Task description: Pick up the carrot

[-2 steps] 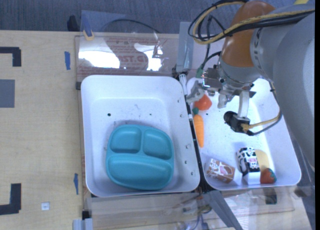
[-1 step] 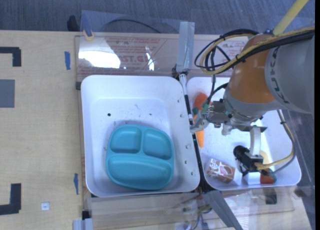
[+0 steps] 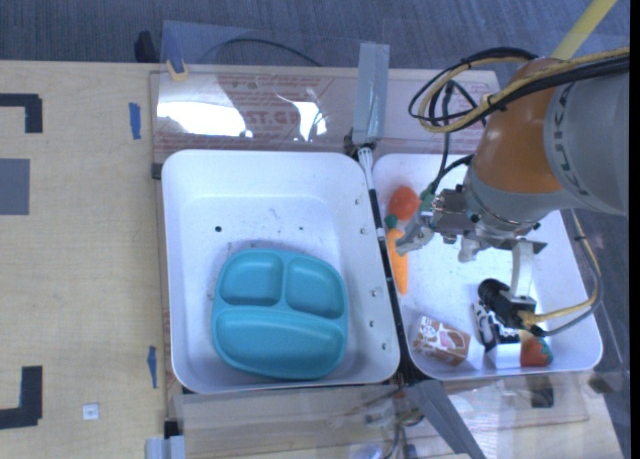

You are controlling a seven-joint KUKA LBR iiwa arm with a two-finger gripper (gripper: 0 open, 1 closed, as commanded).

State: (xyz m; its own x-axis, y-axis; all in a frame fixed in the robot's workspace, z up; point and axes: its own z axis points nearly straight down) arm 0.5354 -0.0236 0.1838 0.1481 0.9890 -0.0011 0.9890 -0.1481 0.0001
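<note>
**Robot claw hovered at carrot's upper end in right bin**

The grey arm [image 3: 590,137] with its orange band reached in from the right over the right bin [image 3: 445,282]. Its gripper [image 3: 413,235] was lowered close to that bin's left wall. The carrot [image 3: 399,269] lay along this wall, its narrow tip pointing toward the near edge of the bench [image 3: 70,247] and its upper end right at the gripper. Whether the claw was spread, pressed together or pinching the carrot could not be told from the slanted overhead view, nor whether it touched the carrot at all.

Just beyond the gripper, toward the far end of the same bin, sat a rounded orange-red item [image 3: 404,200] with a bit of green at its side. Near the front edge of the right bin lay a small brown packet [image 3: 442,340], and in the front right corner a red, strawberry-like piece [image 3: 538,351] beside a white block [image 3: 507,353].

The left bin [image 3: 200,197] held a teal divided plate [image 3: 280,315], resting flat toward its front half, well apart from the carrot and separated from it by the two bins' adjoining walls.
</note>
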